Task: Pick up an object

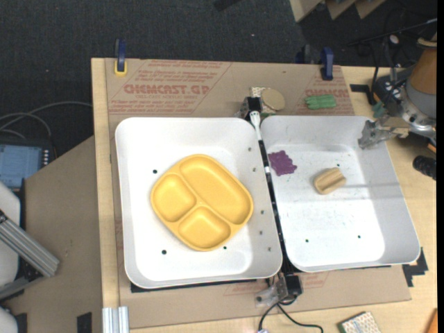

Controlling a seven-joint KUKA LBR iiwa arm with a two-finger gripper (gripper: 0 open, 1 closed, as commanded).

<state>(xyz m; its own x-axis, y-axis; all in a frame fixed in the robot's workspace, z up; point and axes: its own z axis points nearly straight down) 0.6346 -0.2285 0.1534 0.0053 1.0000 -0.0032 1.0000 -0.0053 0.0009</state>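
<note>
A yellow divided plate (pixel 201 201) lies in the left bin (pixel 139 255). In the right bin (pixel 361 248) a small purple piece (pixel 281 162) rests near the left wall, and a tan block (pixel 329 180) lies to its right, near the bin's middle. My gripper (pixel 372 134) hangs over the right bin's far right corner, well apart from the tan block, and the arm (pixel 423 89) comes in from the upper right. Nothing shows in the gripper.
A green object (pixel 320 103) and a round tan disc (pixel 273 100) sit on the cardboard-covered bench (pixel 173 89) behind the bins. Blue clamps (pixel 326 62) hold the bench's far edge. Cables hang beside the arm at the right.
</note>
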